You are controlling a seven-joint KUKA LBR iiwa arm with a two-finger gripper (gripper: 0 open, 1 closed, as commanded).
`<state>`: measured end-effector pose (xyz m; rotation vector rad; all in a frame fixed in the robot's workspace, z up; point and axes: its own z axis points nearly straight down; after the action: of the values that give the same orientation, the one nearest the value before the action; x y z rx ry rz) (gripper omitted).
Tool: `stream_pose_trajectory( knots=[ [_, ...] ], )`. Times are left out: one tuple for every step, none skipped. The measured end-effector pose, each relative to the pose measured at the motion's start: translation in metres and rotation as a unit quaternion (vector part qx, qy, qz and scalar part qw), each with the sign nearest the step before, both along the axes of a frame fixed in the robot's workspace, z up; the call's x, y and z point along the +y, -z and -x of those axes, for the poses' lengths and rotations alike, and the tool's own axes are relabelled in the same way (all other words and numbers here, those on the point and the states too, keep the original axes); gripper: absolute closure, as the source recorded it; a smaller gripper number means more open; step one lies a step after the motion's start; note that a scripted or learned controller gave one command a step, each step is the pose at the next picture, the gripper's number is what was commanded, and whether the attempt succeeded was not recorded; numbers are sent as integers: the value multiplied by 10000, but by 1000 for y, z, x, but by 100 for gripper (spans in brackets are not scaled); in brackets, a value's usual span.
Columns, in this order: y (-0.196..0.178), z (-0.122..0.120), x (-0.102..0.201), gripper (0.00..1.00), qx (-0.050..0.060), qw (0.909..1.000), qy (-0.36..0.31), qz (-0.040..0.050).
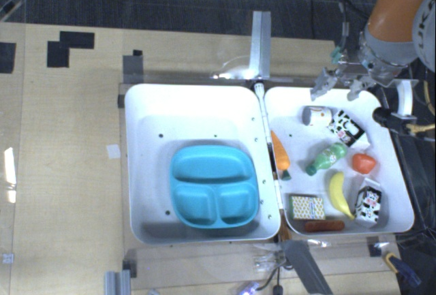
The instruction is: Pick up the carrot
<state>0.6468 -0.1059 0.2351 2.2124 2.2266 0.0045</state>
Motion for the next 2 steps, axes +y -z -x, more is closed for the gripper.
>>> stream_pose_trajectory(
  knots=[
    [-28,-1,11,0,-15,9975,-709,11],
    [50,6,114,0,1,9963,-858,1]
  ],
)
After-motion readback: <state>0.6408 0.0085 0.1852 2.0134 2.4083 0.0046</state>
